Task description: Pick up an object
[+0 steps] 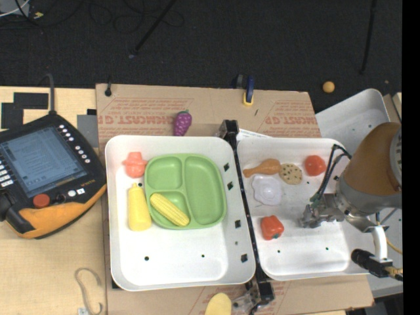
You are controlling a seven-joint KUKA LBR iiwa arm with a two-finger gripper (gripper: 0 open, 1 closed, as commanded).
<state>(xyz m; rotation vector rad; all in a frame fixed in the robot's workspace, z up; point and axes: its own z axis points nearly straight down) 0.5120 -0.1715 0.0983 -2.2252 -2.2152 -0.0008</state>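
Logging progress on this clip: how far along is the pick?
Done: the gripper is down inside the right bin, on bare floor right of the red pepper. In hand: nothing visible between its fingers. Left: the actual grasp and lift; the pepper, tomato, cookie and drumstick all lie in the bin.

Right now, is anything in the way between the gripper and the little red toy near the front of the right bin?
Nothing visible: bare white bin floor lies between the gripper and the red toy. The clear white piece sits farther back.
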